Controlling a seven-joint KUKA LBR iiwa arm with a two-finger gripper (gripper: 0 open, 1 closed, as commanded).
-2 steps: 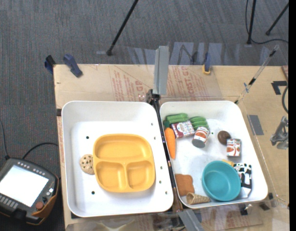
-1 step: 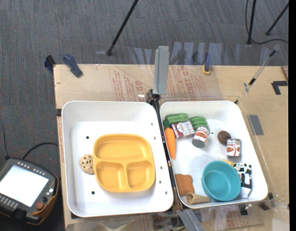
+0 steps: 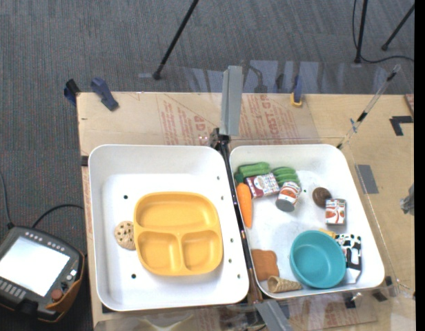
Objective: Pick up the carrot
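The orange carrot point(image 3: 245, 204) lies lengthwise along the left wall of the right bin point(image 3: 340, 158), its green top pointing toward the back. Just behind it lie two green pickles point(image 3: 254, 169) and a small red-labelled packet point(image 3: 263, 185).
The right bin also holds a tin can point(image 3: 288, 196), a brown ball point(image 3: 321, 196), a small red carton point(image 3: 335, 212), a teal bowl point(image 3: 317, 258), a cow-print item point(image 3: 350, 247), a brown toast piece point(image 3: 265, 263) and a cone point(image 3: 285, 285). The left bin point(image 3: 105, 164) holds a yellow divided plate point(image 3: 178, 232) and a cookie point(image 3: 124, 234).
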